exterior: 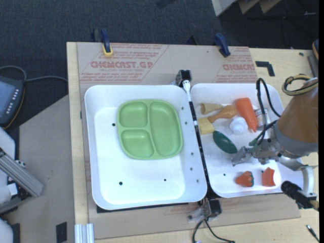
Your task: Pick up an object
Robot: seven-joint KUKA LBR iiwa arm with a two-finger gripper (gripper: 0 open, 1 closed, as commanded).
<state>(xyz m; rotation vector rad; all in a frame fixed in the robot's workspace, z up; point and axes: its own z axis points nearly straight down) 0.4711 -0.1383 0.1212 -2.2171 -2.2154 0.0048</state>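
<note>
The right bin [217, 184] holds several small toy foods. An orange carrot [245, 111] lies at the back beside a white ball [237, 126]. A tan piece [210, 108] and a yellow block [205, 126] sit near the bin's left wall. A dark green oval [224, 142] lies in the middle. A red strawberry [244, 178] and a red-orange chunk [268, 176] rest near the front. My gripper [245, 155] hangs low over the bin floor, just right of the green oval and above the strawberry, with nothing visibly in it.
The left bin [101, 176] holds a light green divided plate [150, 129]. The grey and orange arm [298, 125] covers the right bin's right side. A black cable [263, 97] loops over the carrot's end. Clamps stand at the bench's back edge.
</note>
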